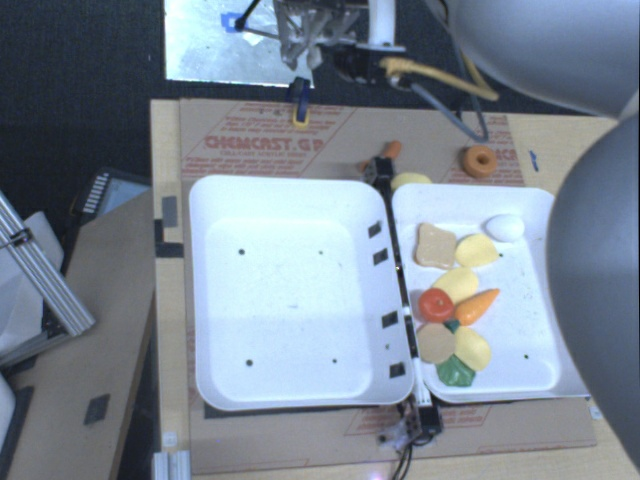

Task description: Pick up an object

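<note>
I am hanging my gripper (300,53) above the bench's far edge, jaw spread unclear. Toy food (455,303) is crowding the right bin (530,373); the left bin (290,298) is offering open room.

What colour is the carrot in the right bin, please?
Orange; the carrot shows in the camera view.

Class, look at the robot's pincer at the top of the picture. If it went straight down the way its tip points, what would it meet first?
Probably the brown cardboard sheet behind the bins: the pincer hangs with its blue and yellow tip above the red lettering, beyond the left white bin. Height is unclear from this slant.
</note>
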You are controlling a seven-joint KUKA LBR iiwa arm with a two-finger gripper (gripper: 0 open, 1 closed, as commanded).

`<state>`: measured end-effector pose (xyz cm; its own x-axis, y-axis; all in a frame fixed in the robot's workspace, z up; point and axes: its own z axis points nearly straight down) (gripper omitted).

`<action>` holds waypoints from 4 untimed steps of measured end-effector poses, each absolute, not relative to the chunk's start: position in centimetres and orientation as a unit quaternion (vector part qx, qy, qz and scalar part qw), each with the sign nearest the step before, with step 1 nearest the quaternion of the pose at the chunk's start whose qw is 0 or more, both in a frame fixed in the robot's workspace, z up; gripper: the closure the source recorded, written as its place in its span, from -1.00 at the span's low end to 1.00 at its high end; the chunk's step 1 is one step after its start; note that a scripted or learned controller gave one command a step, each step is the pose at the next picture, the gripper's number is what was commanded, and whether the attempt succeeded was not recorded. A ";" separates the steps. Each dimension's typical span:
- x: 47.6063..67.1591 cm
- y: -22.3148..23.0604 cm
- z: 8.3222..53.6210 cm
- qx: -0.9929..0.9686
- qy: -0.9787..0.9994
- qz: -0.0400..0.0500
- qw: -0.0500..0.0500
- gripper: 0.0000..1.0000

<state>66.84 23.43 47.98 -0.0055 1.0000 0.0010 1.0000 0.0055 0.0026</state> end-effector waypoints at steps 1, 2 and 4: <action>66.8 23.4 47.7 0.705 0.709 0.001 0.000 1.00; 66.8 23.4 47.4 0.705 0.709 0.001 0.000 1.00; 66.8 23.5 50.2 0.705 0.709 0.002 0.001 1.00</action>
